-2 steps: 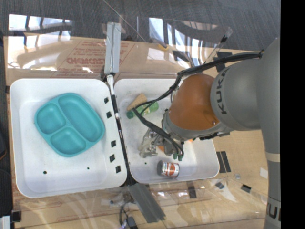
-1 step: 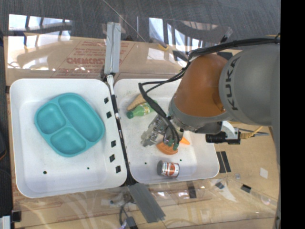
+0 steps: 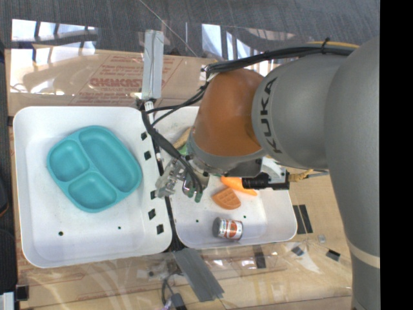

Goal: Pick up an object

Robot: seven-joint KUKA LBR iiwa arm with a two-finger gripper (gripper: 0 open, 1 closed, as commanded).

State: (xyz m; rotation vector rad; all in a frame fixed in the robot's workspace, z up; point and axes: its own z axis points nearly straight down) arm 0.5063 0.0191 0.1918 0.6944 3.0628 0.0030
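My gripper [image 3: 182,183] hangs low over the left part of the right bin [image 3: 277,231], close to the divider between the bins. Its metal fingers [image 3: 169,181] point left and down, with a bit of green showing beside them. An orange ridged piece [image 3: 227,199] lies just right of the gripper. Behind it an orange carrot-like piece [image 3: 237,184] pokes out from under the arm. A small can [image 3: 228,228] lies on its side near the front wall of the right bin. The arm's wrist hides most of that bin.
A teal divided plate [image 3: 95,166] lies in the left bin [image 3: 39,237]. A cardboard sheet [image 3: 110,76] sits behind the bins, with a grey upright bar [image 3: 152,63] at the divider's far end. The big grey and orange arm [image 3: 290,121] covers the right side.
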